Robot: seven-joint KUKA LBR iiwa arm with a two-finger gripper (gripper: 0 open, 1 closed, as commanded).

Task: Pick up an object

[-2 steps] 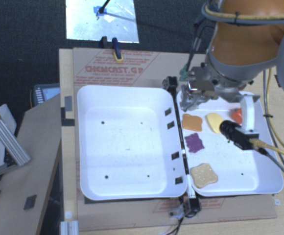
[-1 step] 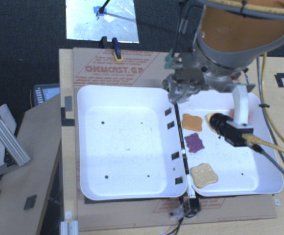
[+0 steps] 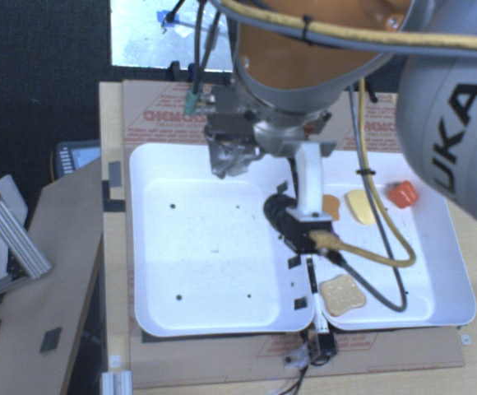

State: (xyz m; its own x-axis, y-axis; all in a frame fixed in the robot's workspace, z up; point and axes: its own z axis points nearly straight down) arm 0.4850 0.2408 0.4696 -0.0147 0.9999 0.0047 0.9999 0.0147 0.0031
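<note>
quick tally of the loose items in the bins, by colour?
Yellow: 1, a flat piece in the right bin
Orange: 1, a small piece partly behind the gripper mount
Red-orange: 1, a chunky piece near the far right
Tan: 1, a toast slice at the near edge
Total: 4, all in the right bin

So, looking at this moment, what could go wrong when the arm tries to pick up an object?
1. The gripper sits over the far edge of the left bin, while the toast slice, yellow piece and orange-red piece lie in the right bin; closing here would likely grasp nothing.
2. The yellow cable loops above the right bin and may drag or snag items.
3. The arm covers part of the right bin, so a small orange item is half hidden.
</note>
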